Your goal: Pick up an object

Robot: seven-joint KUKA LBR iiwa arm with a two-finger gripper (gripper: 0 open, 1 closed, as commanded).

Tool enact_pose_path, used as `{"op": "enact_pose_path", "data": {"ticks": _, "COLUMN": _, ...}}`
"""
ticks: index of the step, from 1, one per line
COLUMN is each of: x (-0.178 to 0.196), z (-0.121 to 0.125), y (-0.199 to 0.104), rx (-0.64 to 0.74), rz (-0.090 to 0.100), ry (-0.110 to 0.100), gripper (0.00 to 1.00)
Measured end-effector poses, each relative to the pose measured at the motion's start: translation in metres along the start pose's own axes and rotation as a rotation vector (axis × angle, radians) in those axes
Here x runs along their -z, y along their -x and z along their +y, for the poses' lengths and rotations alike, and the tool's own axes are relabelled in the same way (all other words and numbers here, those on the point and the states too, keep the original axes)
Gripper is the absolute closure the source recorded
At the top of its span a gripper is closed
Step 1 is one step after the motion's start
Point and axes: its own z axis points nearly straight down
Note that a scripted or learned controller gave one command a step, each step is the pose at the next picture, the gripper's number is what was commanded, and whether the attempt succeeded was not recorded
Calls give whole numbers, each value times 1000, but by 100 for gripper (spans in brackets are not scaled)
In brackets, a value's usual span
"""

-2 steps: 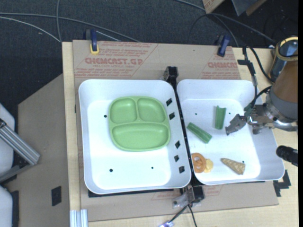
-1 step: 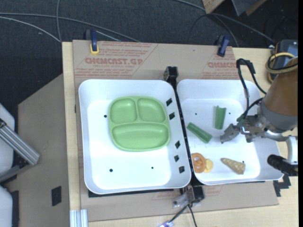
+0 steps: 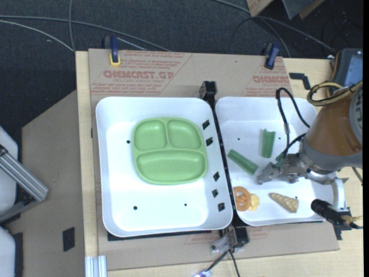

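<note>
We see the arm [image 3: 337, 134] reaching in from the right, its orange band bent over the right bin [image 3: 248, 111] and its wrist angled down and leftward. The claw [image 3: 266, 175] sits low in that bin; we cannot tell how it stands, nor whether anything is caught in it. Just left of it lies a green stick [image 3: 242, 161], tilted; a second green piece [image 3: 268, 143] stands more upright above it. Nearer the front edge rest a pretzel-like piece [image 3: 245, 198] and a tan cone [image 3: 285, 201], apart from each other. The left bin [image 3: 115, 172] holds a green divided plate [image 3: 169, 150], with bare white floor around it. Both bins sit on the tabletop [image 3: 144, 68], meeting at a black divider [image 3: 214, 137].
</note>
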Motion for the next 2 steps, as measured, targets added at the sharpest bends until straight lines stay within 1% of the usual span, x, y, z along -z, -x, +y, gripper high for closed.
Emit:
{"op": "enact_pose_path", "data": {"ticks": 1, "x": -1, "z": 0, "y": 0, "rx": 0, "rz": -1, "ry": 3, "gripper": 0}}
{"op": "enact_pose_path", "data": {"ticks": 2, "x": 10, "z": 0, "y": 0, "rx": 0, "rz": -1, "ry": 6, "gripper": 100}}
